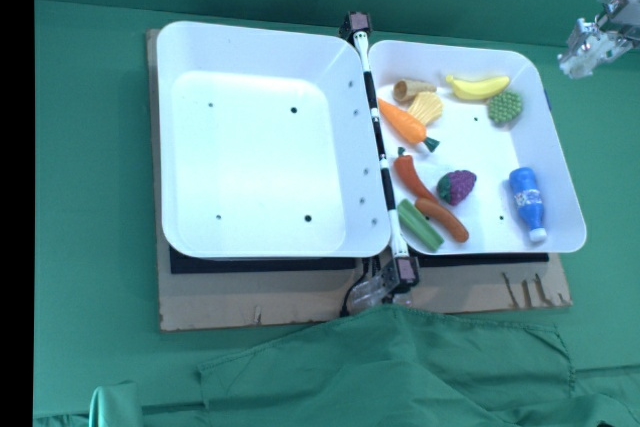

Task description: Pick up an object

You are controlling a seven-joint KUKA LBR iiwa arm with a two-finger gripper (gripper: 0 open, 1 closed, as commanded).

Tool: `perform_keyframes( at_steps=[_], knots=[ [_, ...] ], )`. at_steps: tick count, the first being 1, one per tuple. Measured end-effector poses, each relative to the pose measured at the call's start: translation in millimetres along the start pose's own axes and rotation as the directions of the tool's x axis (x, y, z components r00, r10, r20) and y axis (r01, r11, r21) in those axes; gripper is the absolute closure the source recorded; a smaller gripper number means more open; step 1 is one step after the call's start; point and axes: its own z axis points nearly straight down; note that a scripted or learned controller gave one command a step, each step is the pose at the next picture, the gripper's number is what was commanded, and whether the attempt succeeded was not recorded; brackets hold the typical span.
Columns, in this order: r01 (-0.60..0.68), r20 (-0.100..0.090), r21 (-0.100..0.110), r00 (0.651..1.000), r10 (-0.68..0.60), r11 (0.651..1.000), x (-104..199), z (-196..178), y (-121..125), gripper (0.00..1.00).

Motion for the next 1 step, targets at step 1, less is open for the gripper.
perform_keyframes(
  at_steps=[1],
  knots=[
    [0.003,-0.004,0.007,1.000,-0.003,1.000,1.1,-3.5,1.0,1.00]
  ],
)
